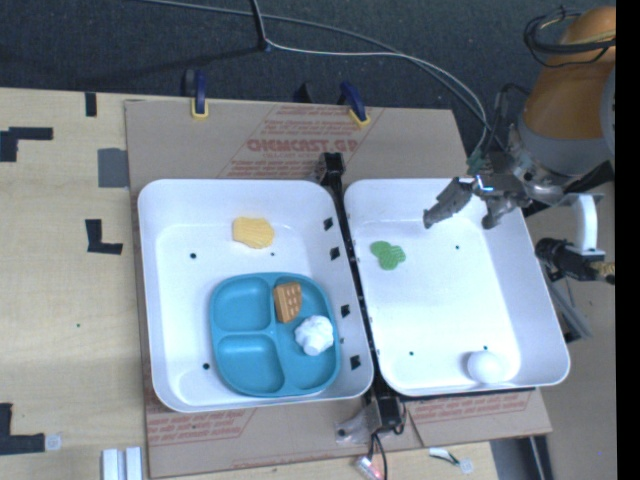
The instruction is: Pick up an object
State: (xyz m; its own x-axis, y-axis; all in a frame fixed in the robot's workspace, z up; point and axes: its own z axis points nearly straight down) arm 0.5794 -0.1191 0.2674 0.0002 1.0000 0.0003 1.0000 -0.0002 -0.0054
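My gripper (466,208) hovers over the back right part of the right bin (520,268), fingers spread open with nothing between them. A small green piece (388,255) lies on the right bin's floor at the left, well left of the gripper. A white ball (488,366) rests near that bin's front right corner. In the left bin (160,268) a yellow lump (253,232) lies at the back, and a blue divided tray (240,363) holds a tan waffle-like piece (288,301) and a white lump (314,335).
Both bins sit on a cardboard sheet (290,143) clamped at the back by blue-and-yellow clips (200,96). A black cable (350,43) runs across the back to the arm. A black divider clamp (331,173) sits between the bins.
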